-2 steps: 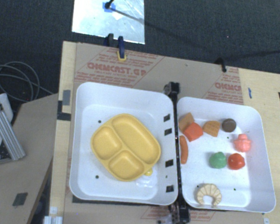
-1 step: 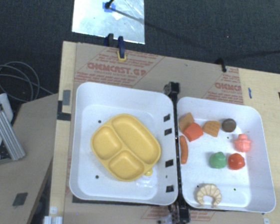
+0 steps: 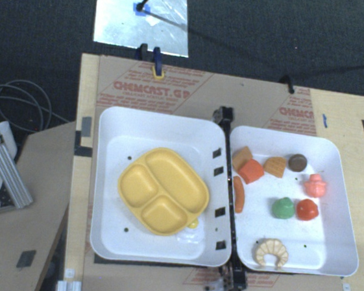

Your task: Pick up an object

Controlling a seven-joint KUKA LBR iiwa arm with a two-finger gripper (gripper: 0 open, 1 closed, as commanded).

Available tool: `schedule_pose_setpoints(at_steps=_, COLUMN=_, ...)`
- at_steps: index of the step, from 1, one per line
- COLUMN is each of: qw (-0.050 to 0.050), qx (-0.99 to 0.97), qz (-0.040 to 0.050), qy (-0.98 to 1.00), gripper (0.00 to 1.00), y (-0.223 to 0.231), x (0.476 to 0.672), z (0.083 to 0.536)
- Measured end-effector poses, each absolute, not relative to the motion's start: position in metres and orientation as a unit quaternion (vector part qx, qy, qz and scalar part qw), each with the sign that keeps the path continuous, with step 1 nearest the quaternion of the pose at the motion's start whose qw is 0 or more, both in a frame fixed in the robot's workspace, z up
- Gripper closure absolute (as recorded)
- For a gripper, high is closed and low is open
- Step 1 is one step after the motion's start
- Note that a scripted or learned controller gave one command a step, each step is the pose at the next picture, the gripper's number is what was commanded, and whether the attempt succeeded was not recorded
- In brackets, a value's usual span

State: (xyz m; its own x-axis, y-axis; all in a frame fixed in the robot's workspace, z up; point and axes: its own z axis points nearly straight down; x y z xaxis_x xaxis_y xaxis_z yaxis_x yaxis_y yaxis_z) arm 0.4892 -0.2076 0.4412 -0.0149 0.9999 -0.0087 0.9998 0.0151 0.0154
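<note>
From my remote station I looked down on the surface (image 3: 76, 182) and its two white bins. The left bin (image 3: 112, 127) carried a yellow divided plate (image 3: 164, 190) with three compartments, lying slightly askew near the middle.

The right bin (image 3: 343, 192) held the candidates for picking, all toy food. Along its far side sat an orange-brown wedge (image 3: 242, 158), touching a red-orange block (image 3: 252, 172). A tan bread-like piece (image 3: 275, 166) lay just beside them, then a dark brown round piece (image 3: 297, 162). A pink item (image 3: 316, 185) lay near the right wall. Below it a green round piece (image 3: 284, 208) and a red round piece (image 3: 307, 209) sat side by side, close but apart. An orange sausage shape (image 3: 238, 194) lay along the left wall, and a pale croissant (image 3: 271, 252) rested near the front wall.

Under the bins lay a brown protective sheet (image 3: 175, 89) printed in red; I read "CHEMCAST GP" (image 3: 150, 89) behind the left bin. The same print repeated behind the right bin (image 3: 297, 112), though I could not read it whole there. A blue and yellow clamp (image 3: 157, 64) gripped the far edge.

I could not tell how the end effector stood; nothing in the bins was lifted.
</note>
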Motion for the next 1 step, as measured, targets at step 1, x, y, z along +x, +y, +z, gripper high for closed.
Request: schedule_pose_setpoints(at_steps=1, qw=0.011, qx=0.700, qz=0.0034, qy=0.714, gripper=1.00, y=-0.2076, x=0.4900, z=0.4529)
